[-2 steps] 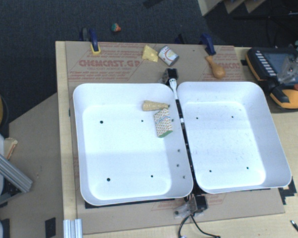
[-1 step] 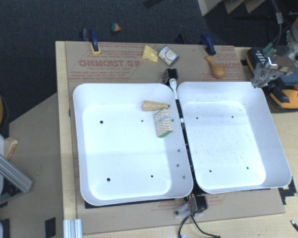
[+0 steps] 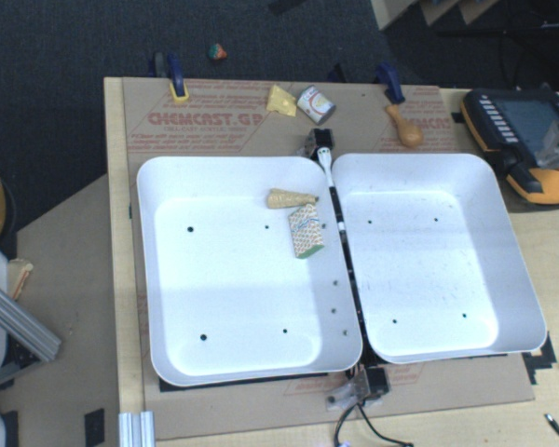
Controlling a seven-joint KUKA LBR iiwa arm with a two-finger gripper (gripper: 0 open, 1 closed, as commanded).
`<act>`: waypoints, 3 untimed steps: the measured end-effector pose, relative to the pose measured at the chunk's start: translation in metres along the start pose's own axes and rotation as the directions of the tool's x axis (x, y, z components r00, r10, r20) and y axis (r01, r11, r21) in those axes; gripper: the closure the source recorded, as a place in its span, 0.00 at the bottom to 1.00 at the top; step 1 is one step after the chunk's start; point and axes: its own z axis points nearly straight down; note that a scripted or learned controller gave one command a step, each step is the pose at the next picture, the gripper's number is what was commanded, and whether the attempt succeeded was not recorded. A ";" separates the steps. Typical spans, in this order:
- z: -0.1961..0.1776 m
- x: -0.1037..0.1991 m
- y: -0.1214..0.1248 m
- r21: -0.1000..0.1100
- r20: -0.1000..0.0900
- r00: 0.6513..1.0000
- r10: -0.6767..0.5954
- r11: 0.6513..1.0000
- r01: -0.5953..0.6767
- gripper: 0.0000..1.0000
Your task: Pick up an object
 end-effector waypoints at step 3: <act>0.036 0.010 -0.103 0.017 -0.011 1.000 -0.005 1.000 0.005 1.00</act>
